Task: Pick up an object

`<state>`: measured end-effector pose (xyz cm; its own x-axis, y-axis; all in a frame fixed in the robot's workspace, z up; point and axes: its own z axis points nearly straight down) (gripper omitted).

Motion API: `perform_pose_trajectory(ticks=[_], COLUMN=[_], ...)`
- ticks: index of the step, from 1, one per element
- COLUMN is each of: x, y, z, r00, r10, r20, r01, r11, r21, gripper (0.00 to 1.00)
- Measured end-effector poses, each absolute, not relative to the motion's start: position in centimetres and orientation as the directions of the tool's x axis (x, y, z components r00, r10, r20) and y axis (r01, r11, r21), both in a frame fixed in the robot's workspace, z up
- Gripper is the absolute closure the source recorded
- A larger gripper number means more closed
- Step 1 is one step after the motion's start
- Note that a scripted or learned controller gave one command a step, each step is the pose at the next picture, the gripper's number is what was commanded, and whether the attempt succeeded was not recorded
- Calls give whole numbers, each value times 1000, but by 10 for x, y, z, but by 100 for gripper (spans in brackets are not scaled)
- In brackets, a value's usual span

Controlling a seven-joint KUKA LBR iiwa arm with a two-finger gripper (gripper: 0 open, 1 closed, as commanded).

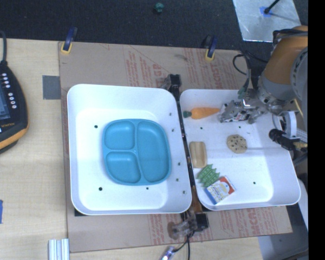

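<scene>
Your gripper (pixel 230 114) sits low at the right bin's (pixel 284 196) far edge, just beside the carrot (pixel 204 112), so that's probably the target. Can't tell if it's spread or pinching anything.

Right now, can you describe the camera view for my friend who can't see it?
The robot's hand hovers low in the right bin, beside a toy carrot, with a cookie nearby. The left bin holds a blue divided plate.

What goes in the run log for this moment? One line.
gripper: low in right bin, beside carrot | grasp: unconfirmed | cookie: untouched
</scene>
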<state>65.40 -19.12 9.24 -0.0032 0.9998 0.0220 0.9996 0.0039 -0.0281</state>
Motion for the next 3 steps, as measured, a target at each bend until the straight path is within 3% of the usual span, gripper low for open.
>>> perform_pose_trajectory(ticks=[1,3], x=[653,653], y=[-140,-113], z=[93,93], r00=[2,3], r10=[1000,1000], r20=[-2,-5], r01=[1000,1000], r11=[-2,-3], r21=[-20,-20], gripper=[0,0])
